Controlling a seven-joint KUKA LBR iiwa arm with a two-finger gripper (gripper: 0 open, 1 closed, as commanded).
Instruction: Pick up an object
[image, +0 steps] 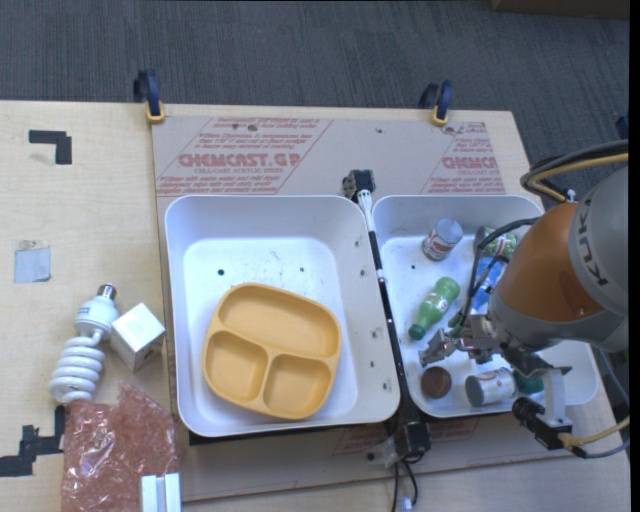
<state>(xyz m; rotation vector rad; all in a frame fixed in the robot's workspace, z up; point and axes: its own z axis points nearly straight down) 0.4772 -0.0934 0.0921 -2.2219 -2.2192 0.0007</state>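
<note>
Bench, right white bin (400, 300): claw (452, 346) low inside, opening unclear; green plastic bottle (434, 305) just up-left, axis diagonal.

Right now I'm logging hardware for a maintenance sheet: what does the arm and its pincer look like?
The arm is grey with a broad orange band above the wrist and dark lettering on its upper casing. Black and yellow cables loop alongside it. The pincer is a small metallic assembly.

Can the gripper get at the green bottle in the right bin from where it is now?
Probably yes. The green bottle lies uncovered in the right bin, just left of the gripper, with nothing on top of it. The small can lies apart from it.
</note>
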